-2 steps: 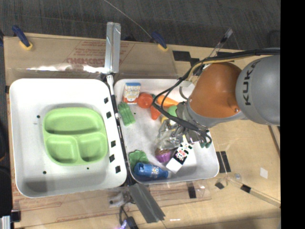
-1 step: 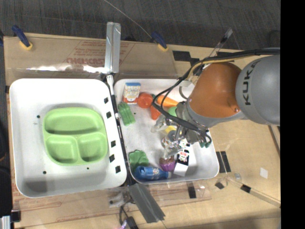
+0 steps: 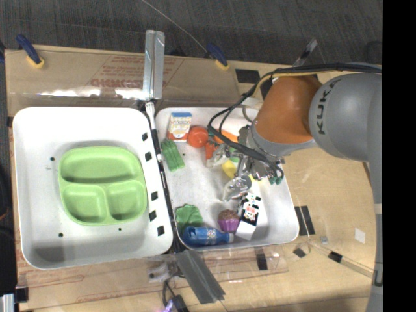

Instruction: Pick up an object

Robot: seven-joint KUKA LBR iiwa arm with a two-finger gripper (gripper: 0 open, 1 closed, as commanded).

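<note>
My gripper [image 3: 235,186] hangs over the middle of the right bin [image 3: 281,208], its metal fingers pointing down-left. A yellow toy [image 3: 229,168] lies just above it and a black-and-white cow-patterned box [image 3: 249,214] just below it. A purple toy [image 3: 227,220], a blue bottle [image 3: 205,236] and a dark green piece [image 3: 188,213] lie along the bin's near edge. An orange ball [image 3: 197,136], a small white-and-yellow carton [image 3: 179,125] and a green ridged block [image 3: 173,155] sit at the far left of that bin. Nothing shows between the fingers.
The left bin [image 3: 32,174] holds a light green divided tray [image 3: 103,184]. A metal bar [image 3: 154,64] stands upright between the bins at the back. The grey arm with its orange band [image 3: 286,112] covers the right bin's far right corner. Cables loop above the wrist.
</note>
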